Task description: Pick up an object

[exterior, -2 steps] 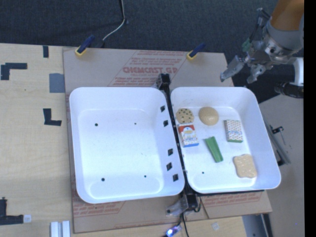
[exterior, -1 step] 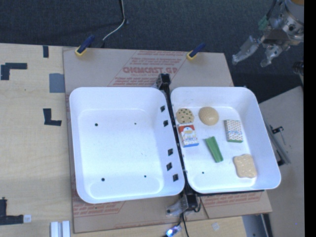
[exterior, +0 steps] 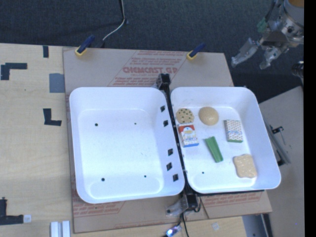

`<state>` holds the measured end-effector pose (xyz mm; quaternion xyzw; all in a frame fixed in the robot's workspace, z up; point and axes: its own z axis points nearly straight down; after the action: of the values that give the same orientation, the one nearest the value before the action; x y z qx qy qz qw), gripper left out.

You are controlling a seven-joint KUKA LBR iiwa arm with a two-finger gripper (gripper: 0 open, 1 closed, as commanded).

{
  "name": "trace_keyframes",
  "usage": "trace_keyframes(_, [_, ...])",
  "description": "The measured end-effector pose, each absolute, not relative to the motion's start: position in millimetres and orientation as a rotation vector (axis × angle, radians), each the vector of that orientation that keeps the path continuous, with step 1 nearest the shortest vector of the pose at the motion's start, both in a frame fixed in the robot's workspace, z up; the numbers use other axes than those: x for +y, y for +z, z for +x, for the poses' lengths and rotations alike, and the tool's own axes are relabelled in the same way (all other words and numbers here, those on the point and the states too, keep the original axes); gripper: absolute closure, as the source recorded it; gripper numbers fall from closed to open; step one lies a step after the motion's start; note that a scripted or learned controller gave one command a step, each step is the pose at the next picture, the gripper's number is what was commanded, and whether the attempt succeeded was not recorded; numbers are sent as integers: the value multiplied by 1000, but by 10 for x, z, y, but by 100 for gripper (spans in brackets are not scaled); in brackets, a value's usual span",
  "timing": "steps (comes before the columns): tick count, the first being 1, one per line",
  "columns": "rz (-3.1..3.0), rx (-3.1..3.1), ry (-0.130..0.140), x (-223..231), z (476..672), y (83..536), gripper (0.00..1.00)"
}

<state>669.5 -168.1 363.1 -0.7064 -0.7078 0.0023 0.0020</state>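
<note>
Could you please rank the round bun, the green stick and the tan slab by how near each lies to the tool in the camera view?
Measured from the tool, up at the view's top right beyond the bins:
1. Round bun, at the right bin's far end, nearest.
2. Green stick, mid-bin, farther toward the front.
3. Tan slab, in the front right corner, farthest.

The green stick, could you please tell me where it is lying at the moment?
The green stick lies in the right bin, near its middle, just right of the small red and white carton and below the round bun.
</note>
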Motion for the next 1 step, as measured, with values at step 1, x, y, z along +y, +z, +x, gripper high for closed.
trace_keyframes(1, [-2217, -2221, 7, -1681, 6695, 3631, 0])
